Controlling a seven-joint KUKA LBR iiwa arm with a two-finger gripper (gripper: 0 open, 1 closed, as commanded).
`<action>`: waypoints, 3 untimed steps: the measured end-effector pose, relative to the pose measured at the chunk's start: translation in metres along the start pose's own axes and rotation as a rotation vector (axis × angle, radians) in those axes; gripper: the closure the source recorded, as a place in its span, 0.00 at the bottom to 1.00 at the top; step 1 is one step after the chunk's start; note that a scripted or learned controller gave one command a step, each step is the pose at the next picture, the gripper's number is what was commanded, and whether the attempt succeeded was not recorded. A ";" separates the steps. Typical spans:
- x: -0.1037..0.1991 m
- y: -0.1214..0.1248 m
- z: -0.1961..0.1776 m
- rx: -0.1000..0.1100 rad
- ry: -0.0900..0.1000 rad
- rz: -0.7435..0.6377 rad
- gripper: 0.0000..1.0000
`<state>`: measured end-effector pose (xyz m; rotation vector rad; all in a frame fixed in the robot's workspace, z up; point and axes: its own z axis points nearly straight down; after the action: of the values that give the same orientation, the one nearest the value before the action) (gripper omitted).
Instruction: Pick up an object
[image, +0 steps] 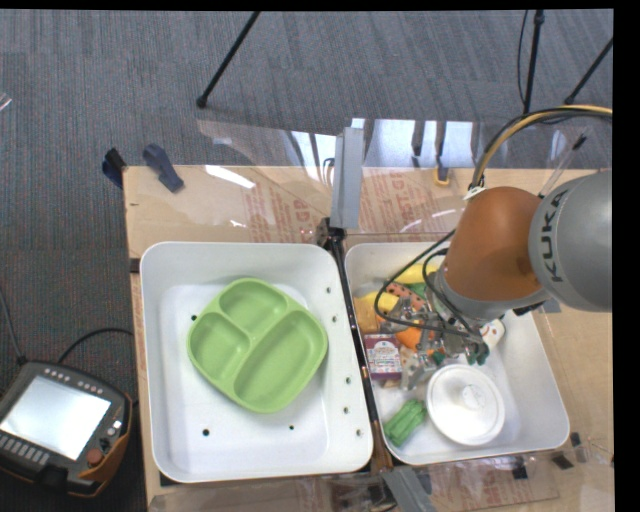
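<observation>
My arm (575, 245) is showing a smooth grey shell with dark "KUKA" lettering, a glossy orange band (492, 248) is wrapping my wrist, and yellow and black cables (525, 125) are looping above it.

One fixed camera above the bench (180, 215), angled down over both white bins (160, 300), arm (560, 250) from right.

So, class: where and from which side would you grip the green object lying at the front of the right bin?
Grip the green object across its narrow width near the middle, coming straight down from above. It lies flat and slanted on the right bin floor, with the white bowl close on its right, so a side approach looks crowded.
</observation>
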<state>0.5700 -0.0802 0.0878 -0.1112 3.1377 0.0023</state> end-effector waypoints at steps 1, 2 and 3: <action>-0.001 0.002 -0.010 0.000 -0.003 -0.007 1.00; -0.043 0.090 -0.142 0.000 -0.014 -0.076 1.00; 0.001 0.054 -0.164 0.000 0.000 -0.434 1.00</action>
<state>0.5650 -0.0268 0.2514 -0.7841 3.0397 0.0013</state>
